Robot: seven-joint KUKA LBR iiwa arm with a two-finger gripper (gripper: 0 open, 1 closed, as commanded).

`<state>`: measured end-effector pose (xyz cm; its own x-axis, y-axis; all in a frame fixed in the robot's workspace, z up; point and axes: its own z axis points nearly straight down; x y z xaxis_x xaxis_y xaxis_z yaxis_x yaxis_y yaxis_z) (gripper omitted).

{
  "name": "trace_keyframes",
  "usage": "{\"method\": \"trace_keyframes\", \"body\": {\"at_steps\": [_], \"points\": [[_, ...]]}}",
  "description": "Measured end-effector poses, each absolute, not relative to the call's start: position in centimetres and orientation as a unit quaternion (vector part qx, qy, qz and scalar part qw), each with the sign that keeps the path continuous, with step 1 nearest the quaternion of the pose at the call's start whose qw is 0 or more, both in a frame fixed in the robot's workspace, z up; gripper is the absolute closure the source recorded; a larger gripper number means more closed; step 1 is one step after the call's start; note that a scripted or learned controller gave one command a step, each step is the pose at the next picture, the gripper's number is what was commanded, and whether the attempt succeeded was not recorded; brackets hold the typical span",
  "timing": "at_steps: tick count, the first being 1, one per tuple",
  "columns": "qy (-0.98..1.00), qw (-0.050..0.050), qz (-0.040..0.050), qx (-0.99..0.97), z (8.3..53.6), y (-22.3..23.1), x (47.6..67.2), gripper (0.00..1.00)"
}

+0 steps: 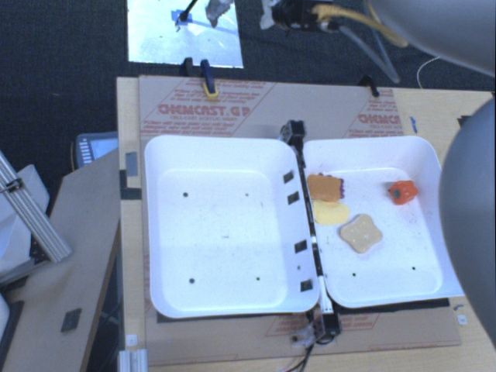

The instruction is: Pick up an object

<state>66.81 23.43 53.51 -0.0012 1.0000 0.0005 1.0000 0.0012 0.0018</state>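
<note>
Overhead, claw (249,3) sits at the top edge of the camera view, beyond the far rim of both bins and well above the surface; whether it is wide or narrow cannot be told from this angle, and nothing shows in its grip

Grey arm (468,208) fills the right margin and overlaps the right bin's outer rim

Right bin (372,147), four objects, all in its far-to-middle part:
- orange block (325,187) with a purple edge, just beside the shared inner wall
- yellow flat disc (332,213), touching the block's near side
- tan toast-shaped piece (361,233), just beside the disc, toward the near side
- red-orange piece (401,193), well apart from the other three, nearer the outer wall

White floor shows between the red-orange piece and the cluster, and along the near strip of this bin

Left bin (221,147): white floor with a few small dark dots

Black clips (294,199) run down the seam where the two bins meet

Both bins rest on a printed cardboard sheet (232,107), whose margin shows along the far side
</note>
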Motion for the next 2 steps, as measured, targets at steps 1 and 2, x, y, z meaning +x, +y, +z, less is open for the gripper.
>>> {"method": "trace_keyframes", "body": {"at_steps": [1,2], "points": [[0.709,0.001,0.0022,0.705,54.68,23.46,66.81,1.00],[0.709,0.001,0.0017,0.705,54.64,23.46,66.80,0.00]]}}
